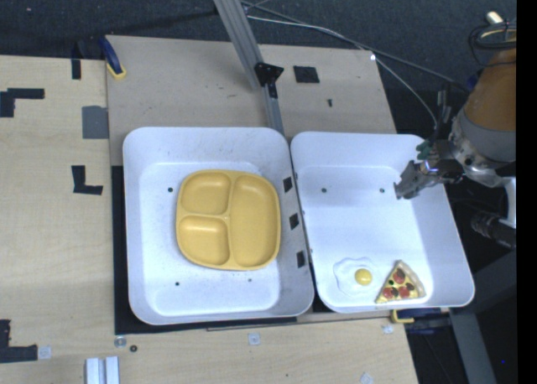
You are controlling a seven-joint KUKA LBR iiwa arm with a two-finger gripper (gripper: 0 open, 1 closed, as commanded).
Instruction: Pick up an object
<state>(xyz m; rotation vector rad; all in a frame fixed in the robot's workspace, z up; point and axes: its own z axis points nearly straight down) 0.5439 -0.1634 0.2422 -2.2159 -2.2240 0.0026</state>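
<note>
The arm's dark hand [409,183], finger state unclear, hovers over the right white bin's [436,231] far edge, approaching; next it must descend toward the plastic fried egg [356,275] or pizza slice [400,283].

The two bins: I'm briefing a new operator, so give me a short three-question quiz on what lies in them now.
1. True or false: the yellow divided plate lies in the left bin.
2. Which two toy foods share the right bin?
3. The gripper is over the right bin's: A) upper right part B) lower left corner

Key: 1 true. 2 fried egg and pizza slice. 3 A.
</note>
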